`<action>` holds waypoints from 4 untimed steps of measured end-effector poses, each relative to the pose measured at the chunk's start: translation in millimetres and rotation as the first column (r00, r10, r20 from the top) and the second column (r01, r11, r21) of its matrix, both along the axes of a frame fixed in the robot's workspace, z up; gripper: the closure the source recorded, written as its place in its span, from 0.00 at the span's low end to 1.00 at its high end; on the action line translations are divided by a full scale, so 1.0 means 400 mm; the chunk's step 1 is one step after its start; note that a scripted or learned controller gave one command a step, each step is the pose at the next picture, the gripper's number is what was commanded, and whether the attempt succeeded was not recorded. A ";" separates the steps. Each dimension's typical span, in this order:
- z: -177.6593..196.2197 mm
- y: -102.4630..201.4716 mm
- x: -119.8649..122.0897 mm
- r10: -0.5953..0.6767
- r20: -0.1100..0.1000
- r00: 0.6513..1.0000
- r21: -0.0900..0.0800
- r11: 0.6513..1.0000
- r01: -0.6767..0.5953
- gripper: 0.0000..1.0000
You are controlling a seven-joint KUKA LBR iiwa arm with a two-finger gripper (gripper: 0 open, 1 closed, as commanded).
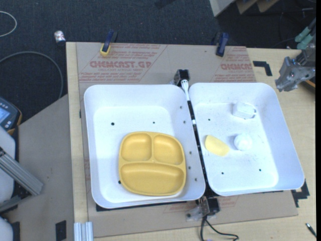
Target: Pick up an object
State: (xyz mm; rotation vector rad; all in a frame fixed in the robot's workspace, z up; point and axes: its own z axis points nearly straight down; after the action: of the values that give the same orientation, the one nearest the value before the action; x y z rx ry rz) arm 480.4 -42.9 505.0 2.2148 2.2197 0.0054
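**Hand parked off the bins, 3 candidates waiting in the right bin**

You have the hand (292, 74) sitting at the far right of the bench (75, 74), outside the rim of the right white shallow plastic bin (281, 129) and near its upper right corner. It is small and blurred there, so you cannot tell how it is set, and nothing can be seen held in it. That spot reads as a standby position: it keeps the arm out of the overhead camera's line to both bins, so every object lies unobstructed.

The left white shallow plastic bin (100, 114) carries 1 thing, a yellow plastic plate with 3 compartments (152, 163), lying flat near the front. It is wide and low, so its edges probably offer little for 2 fingers to close on.

The right bin holds the easier picks. A small flat yellow oval piece (216, 145) lies near the bin's left wall, just beside a small round white object (243, 142). A white blocky object (244, 110) sits well apart from them, further back. The white items are hard to make out against the white floor.

No pick has begun. If you choose, the blocky white object stands alone with free space all round, which would likely make for the cleanest approach.
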 end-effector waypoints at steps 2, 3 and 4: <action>0.091 0.118 -0.001 0.006 0.008 1.000 0.003 1.000 -0.006 1.00; -0.147 0.150 -0.004 0.000 -0.017 1.000 0.001 1.000 0.001 1.00; -0.249 0.298 -0.004 0.005 -0.014 1.000 0.002 1.000 -0.005 1.00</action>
State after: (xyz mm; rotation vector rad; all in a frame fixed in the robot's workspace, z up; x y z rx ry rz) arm 478.7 76.1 405.5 2.2178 2.2328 -0.0077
